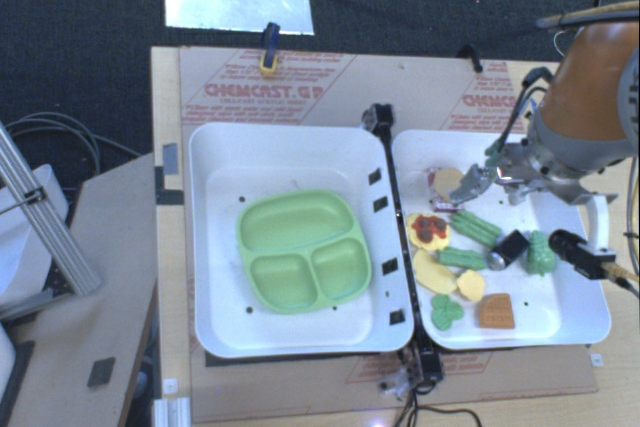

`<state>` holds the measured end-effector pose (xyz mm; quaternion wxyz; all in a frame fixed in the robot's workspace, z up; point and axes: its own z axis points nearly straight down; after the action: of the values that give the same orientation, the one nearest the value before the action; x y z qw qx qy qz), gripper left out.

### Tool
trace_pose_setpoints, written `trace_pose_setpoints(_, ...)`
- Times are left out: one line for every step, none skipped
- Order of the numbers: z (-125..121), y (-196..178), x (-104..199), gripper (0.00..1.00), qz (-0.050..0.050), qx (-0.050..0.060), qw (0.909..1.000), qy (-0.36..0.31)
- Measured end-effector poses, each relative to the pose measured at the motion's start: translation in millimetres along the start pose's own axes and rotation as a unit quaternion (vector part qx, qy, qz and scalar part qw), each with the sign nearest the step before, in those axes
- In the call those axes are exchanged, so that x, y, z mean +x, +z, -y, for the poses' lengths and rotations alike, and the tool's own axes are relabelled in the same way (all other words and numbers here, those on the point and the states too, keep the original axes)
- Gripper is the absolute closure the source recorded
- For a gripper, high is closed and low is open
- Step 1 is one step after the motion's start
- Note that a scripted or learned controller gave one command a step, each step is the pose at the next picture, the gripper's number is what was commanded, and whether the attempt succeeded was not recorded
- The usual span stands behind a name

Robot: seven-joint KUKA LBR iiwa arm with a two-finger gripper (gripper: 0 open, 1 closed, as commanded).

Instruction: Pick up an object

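- End effector (470, 187) positioned low over rear-left area of right shallow white bin (575, 320), reached in from the right on grey arm with orange band (592, 80); metallic tips pointed left, toward a pale pink-and-tan round item (446, 181) just beside them.
- Opening of end effector: cannot tell; nothing seen gripped.
- Candidate objects all lying in right bin: red-and-yellow pizza-like toy piece (429, 230) near the divider, long green vegetable-shaped toy (475, 227) just right of it, second green elongated toy (462, 258) below.
- Small black block (511, 247) and green knobbly toy (540, 254) located mid-bin, close together.
- Pale yellow flat slices (434, 272) and (471, 286), small green clustered toy (446, 312) and orange-brown square toast-like piece (496, 311) found along the front portion.
- Left shallow white bin (215, 215) occupied by light green three-compartment plastic tray (303, 249), lying flat, well apart from the end effector.
- Both bins seated side by side on cardboard-covered bench (262, 88).
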<state>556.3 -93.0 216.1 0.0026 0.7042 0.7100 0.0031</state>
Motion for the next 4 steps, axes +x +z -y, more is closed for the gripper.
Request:
trace_pose_setpoints(-19.6, 137.7, -57.2, 0.00, 0.001, 0.004, 1.0000, 0.005)
trace_pose_setpoints(-21.1, 120.2, -54.9, 1.00, 0.001, 0.003, 1.0000, 0.004)
trace_pose_setpoints(38.2, 93.6, -32.4, 1.00, -0.001, 0.005, 1.0000, 0.004)
trace_pose_setpoints(67.5, 63.8, -48.8, 1.00, 0.000, 0.004, 1.0000, 0.005)
